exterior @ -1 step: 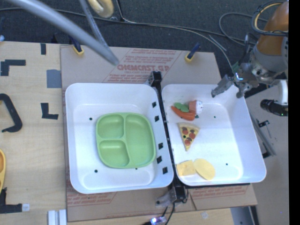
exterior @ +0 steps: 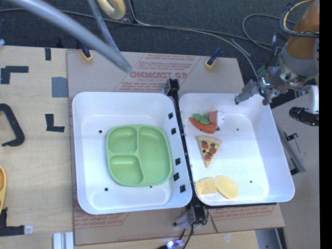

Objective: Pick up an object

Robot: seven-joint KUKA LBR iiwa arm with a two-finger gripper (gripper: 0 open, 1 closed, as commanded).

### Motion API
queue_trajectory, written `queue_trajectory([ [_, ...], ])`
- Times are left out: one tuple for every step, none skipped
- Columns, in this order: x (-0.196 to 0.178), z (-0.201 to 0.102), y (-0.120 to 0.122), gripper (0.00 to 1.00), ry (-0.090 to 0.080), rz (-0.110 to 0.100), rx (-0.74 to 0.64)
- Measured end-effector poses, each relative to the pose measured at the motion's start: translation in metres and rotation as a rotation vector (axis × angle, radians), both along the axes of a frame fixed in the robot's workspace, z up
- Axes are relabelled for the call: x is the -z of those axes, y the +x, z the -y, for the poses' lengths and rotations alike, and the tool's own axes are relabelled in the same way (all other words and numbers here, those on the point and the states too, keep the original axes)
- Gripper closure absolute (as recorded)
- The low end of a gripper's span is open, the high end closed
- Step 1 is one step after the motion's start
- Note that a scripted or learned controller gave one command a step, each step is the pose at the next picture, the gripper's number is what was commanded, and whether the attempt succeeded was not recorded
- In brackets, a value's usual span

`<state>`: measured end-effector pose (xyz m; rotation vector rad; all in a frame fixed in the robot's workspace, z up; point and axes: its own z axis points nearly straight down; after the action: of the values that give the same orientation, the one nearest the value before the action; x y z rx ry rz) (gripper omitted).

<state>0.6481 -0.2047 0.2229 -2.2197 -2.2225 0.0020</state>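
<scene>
The right bin (exterior: 270, 154) holds a toy carrot with a green and white piece (exterior: 205, 121), a pizza slice (exterior: 208, 149) and yellow chip-like pieces (exterior: 218, 186). My gripper (exterior: 254, 95) hangs over the bin's far right corner, above and to the right of the carrot. Its dark fingers (exterior: 244, 96) point left and look spread, with nothing between them. The arm with its orange band (exterior: 303, 22) comes in from the upper right.
In the left bin (exterior: 85, 139) lies a green divided plate (exterior: 138, 155). A black divider clip row (exterior: 179, 149) runs between the bins. Cables (exterior: 244, 35) cross the dark floor behind the bench, and a grey pole (exterior: 67, 19) slants overhead at upper left.
</scene>
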Motion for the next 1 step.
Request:
queue_trajectory([
  [0.0602, -0.0075, -0.0060, 0.00, 0.000, -0.005, 0.000],
])
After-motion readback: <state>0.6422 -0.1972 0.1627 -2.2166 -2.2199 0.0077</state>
